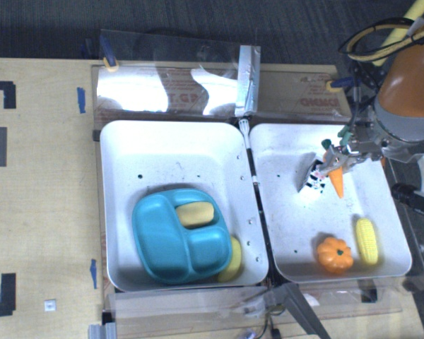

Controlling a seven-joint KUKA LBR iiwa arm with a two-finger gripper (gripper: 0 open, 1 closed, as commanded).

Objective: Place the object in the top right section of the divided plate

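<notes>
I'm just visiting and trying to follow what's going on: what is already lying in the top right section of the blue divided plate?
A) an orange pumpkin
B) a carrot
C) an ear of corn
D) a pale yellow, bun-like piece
D: a pale yellow piece lies in the top right section of the blue divided plate; the pumpkin and corn lie in the right bin.

A dark grey carpet floor (198, 6) fills the top of the view. Below it sits a big light wooden bench top (39, 189) with black square marks (1, 94) near its left edge and small bits of blue tape (80, 99). A shiny clear plastic sheet (169, 83) stands behind the bins, and bright light bounces off it. A brown cardboard strip (297, 90) with faint writing lies beside the sheet, to its right.
</notes>
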